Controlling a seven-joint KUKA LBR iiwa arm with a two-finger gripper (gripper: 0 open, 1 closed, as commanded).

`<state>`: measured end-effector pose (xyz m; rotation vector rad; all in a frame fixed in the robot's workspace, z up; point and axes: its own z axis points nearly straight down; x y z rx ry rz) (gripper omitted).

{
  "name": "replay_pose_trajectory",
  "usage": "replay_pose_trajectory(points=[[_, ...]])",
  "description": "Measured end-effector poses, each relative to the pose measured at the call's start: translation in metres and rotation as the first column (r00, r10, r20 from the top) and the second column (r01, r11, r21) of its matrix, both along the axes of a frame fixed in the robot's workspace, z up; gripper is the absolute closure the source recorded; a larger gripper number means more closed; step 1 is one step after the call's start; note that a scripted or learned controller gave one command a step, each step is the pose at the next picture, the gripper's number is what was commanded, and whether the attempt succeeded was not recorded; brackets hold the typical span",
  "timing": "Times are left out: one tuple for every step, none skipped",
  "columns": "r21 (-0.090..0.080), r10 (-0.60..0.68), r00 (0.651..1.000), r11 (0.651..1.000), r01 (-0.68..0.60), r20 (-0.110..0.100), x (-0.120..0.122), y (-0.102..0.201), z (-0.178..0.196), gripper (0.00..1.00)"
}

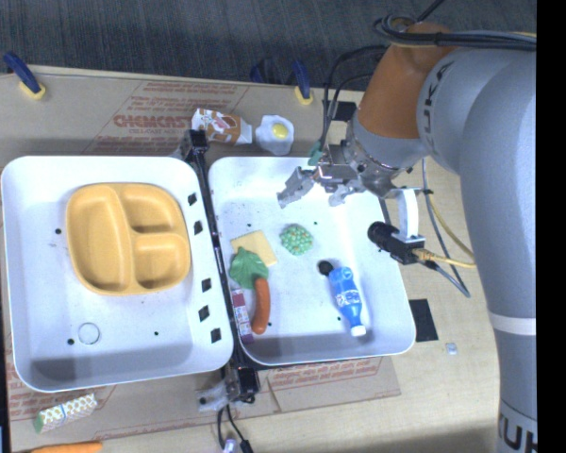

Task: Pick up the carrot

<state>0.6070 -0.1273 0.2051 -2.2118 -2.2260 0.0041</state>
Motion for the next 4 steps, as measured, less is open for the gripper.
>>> replay_pose_trajectory(points=[[0.000,0.029,1.000,1.000,-0.029,-0.003,-0.024,0.033,-0.104,0.00],[-0.001,0.034,0.999,0.999,-0.034,-0.003,-0.023,0.033,-0.094,1.00],[-0.001,0.014,1.000,1.000,-0.014,0.001,0.010,0.035,-0.114,1.00],[-0.002,-0.545,0.838,0.838,0.545,-0.003,-0.037,0.006,-0.114,1.00]])
